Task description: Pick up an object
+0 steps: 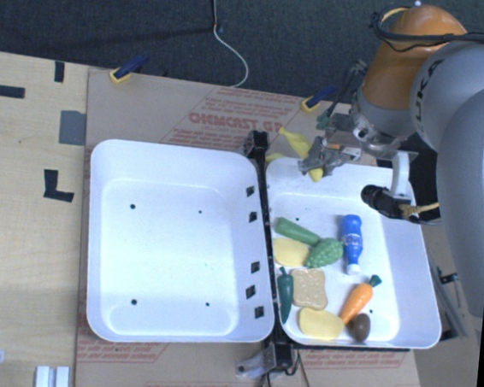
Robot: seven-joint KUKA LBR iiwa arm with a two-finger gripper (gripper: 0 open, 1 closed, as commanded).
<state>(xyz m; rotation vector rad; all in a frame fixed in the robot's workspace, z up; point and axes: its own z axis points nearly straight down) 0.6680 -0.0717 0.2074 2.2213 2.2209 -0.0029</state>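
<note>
A yellow banana-like toy (300, 148) sits under the end effector (323, 160), at the far rim of the right bin (414, 275), just beyond the blue bottle (351, 239) that I take as landmark. One yellow end pokes out to the left of the dark fingers and a small yellow bit shows below them, so the piece seems to lie between them; I judge the end effector closed, or nearly so, on the toy, though the slant of the view makes the contact hard to confirm.

The toy looks like light moulded plastic or foam: stiff enough to keep its shape, smooth and curved, so it may pivot or slide out under a narrow pinch. A hold across its middle, square to the curve, would seem steadier than one near a tapering tip.

Left of the bottle lie a green pod (296, 231) and a green knobbly piece (326, 252); nearer the camera from the bottle are a pale yellow piece (289, 253), a cracker-like slab (308, 287), a carrot (356, 300), a dark green pepper (285, 295), a yellow lump (321, 325) and a brown piece (359, 327). Farther left is the left bin (168, 241). Both bins rest on cardboard (182, 109) on the worktop (17, 208).
</note>
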